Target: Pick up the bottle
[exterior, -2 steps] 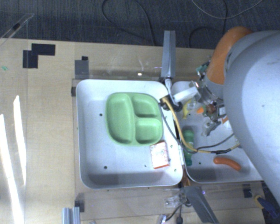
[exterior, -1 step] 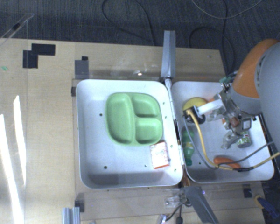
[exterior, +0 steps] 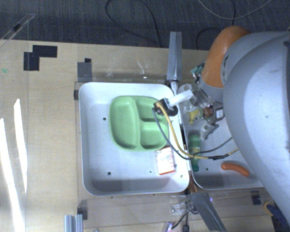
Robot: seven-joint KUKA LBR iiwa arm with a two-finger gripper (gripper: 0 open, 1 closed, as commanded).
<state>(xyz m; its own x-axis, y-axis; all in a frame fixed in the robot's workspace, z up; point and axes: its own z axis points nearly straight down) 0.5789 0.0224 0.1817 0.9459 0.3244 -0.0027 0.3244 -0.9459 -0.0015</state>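
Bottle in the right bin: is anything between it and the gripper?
No object visibly does. The gripper hangs close beside the green bottle; the arm's own cables drape across the bottle's lower end.

green tray (exterior: pixel 133 122), small carton (exterior: pixel 165 161), orange carrot (exterior: pixel 235 168).

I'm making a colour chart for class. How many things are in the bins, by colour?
Green: 2, the divided tray in the left bin and the bottle in the right bin.
Orange: 1, the carrot-shaped thing.
Red and white: 1, the small packet.
Total: 4.
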